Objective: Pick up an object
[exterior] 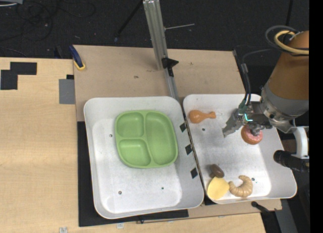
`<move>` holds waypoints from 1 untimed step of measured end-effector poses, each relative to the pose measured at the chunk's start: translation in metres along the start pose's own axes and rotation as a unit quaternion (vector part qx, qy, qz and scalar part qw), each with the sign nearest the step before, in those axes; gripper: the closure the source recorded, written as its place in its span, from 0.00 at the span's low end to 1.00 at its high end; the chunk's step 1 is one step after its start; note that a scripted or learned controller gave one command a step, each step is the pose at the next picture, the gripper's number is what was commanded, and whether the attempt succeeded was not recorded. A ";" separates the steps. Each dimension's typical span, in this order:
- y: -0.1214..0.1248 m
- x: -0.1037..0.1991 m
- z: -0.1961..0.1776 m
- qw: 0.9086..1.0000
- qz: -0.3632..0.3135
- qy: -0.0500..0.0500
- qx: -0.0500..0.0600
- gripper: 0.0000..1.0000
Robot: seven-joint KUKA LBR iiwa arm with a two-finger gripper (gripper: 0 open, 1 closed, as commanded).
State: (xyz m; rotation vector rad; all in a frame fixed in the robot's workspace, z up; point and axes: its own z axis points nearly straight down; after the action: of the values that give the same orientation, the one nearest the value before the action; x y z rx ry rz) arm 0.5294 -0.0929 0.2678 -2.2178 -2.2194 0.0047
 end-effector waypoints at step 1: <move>0.000 0.000 -0.001 1.000 0.000 0.000 -0.001 0.00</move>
State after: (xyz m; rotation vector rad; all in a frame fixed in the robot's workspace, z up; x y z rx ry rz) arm 0.5297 -0.0929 0.2683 -2.2182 -2.2203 0.0034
